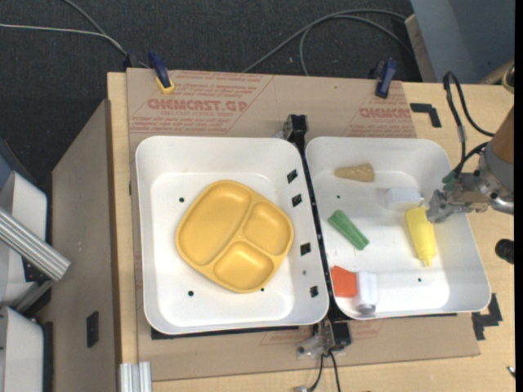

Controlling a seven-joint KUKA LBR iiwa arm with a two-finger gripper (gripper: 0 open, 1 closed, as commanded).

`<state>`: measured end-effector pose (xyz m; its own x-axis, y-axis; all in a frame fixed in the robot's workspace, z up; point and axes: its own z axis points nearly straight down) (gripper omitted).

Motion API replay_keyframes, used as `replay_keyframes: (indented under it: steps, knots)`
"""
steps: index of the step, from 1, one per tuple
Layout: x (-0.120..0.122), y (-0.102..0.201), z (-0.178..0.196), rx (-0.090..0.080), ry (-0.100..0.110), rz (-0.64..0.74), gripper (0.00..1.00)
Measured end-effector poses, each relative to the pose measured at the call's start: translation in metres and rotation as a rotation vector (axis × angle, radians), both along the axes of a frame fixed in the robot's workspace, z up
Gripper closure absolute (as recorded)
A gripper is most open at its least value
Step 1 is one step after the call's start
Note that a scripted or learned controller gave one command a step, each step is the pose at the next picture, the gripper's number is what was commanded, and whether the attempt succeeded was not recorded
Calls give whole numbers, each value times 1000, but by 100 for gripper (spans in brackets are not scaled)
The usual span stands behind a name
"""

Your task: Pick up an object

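The right bin (467, 278) holds several small items. A yellow squeeze bottle (422, 235) lies toward its right side. A green block (348, 229) lies near the middle, and a tan bread-like piece (355, 172) lies at the back. An orange and white item (351, 284) sits at the front left corner. A pale translucent piece (400, 196) lies behind the bottle. My gripper (447, 203) hangs over the bin's right side, just right of the bottle's upper end. I see nothing held in it.
The left bin (151, 219) carries a yellow divided plate (235, 235). A black divider with clips (304, 211) runs between the bins. Blue clamps (160, 70) pin the cardboard at the back, and cables trail along the right edge.
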<state>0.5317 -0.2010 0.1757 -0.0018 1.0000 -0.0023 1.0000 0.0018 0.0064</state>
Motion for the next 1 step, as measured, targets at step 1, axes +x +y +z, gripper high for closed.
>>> replay_keyframes:
  steps: [1]
  knots:
    - [-4,-1,45,0,1,-1,100]
